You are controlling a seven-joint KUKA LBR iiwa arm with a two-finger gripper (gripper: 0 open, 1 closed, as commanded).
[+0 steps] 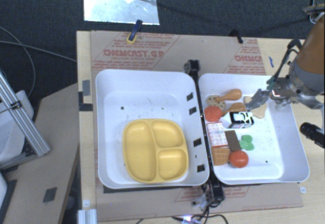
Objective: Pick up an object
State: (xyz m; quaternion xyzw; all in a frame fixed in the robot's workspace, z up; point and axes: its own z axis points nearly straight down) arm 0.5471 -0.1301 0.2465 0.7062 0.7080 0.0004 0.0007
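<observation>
We see the arm reaching in from the right over the right bin. The pincer hangs above the far part of that bin, just beside a pale piece and a black-and-white item; we cannot tell whether it is spread or pressed together, and nothing is visibly caught in it. Objects for picking lie in the left half of the right bin: two tan drumstick shapes, a red ball, a printed card, a cracker, a brown bar, a green piece, a tomato. The left bin holds a yellow divided plate at its near side.
</observation>
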